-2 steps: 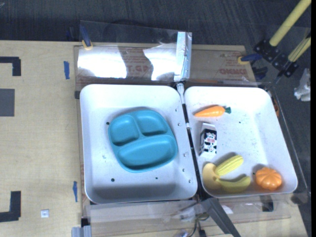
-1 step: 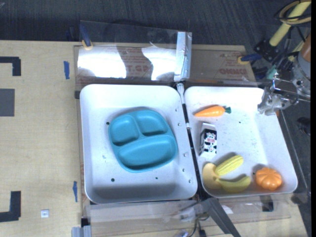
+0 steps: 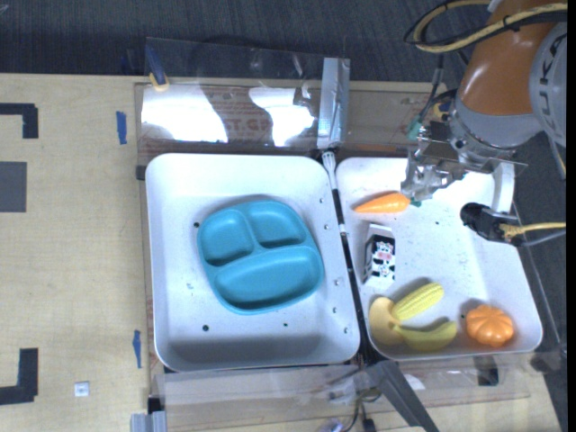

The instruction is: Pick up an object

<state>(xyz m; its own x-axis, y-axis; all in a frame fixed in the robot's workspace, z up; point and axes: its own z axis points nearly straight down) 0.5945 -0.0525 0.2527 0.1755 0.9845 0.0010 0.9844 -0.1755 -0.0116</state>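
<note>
Orange carrot (image 3: 382, 203) lay flat near top of right bin (image 3: 517, 277), tip pointing left. Below: small black-and-white carton (image 3: 382, 256), yellow corn (image 3: 418, 301) atop banana (image 3: 409, 328), orange pumpkin (image 3: 490, 325) at bottom right.

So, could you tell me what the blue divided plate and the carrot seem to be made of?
The blue divided plate looks like moulded plastic with a matte-to-satin finish: uniform colour, soft rounded compartment ridges. The carrot looks like a plastic toy, smooth and evenly orange with a slight sheen; rubber or foam cannot be ruled out.
</note>
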